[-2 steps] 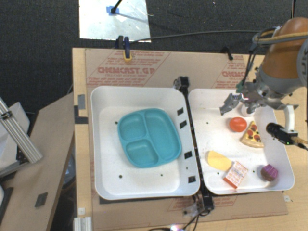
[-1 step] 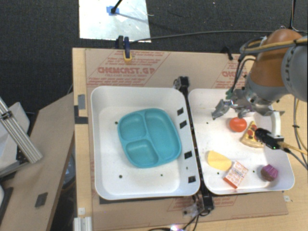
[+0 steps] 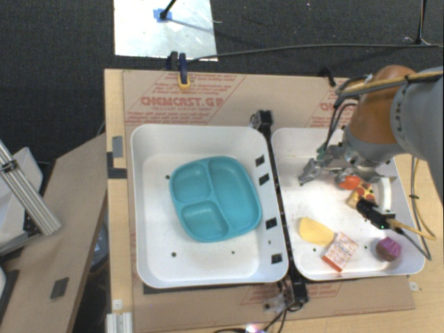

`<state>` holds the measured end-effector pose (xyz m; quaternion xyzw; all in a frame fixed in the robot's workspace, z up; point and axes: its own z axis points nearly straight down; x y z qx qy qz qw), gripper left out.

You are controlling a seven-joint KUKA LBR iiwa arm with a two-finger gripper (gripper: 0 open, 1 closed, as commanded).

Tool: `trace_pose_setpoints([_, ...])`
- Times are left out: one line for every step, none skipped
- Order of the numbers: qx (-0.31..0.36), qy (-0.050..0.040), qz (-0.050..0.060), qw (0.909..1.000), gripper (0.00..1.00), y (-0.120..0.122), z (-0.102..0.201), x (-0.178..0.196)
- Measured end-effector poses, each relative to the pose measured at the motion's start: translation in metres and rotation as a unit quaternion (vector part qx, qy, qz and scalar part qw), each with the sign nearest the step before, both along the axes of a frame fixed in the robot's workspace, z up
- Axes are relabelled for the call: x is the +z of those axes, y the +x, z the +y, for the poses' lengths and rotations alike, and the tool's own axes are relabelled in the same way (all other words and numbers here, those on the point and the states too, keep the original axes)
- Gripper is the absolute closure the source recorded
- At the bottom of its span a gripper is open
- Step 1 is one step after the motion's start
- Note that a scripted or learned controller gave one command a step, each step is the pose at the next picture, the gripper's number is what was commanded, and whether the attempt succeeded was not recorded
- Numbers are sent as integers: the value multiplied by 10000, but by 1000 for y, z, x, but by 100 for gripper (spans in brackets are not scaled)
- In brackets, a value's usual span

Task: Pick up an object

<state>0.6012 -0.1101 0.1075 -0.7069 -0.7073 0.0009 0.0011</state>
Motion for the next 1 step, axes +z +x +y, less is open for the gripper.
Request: trace_pose_setpoints([0, -5, -34, 10000, 100, 2, 0, 15])
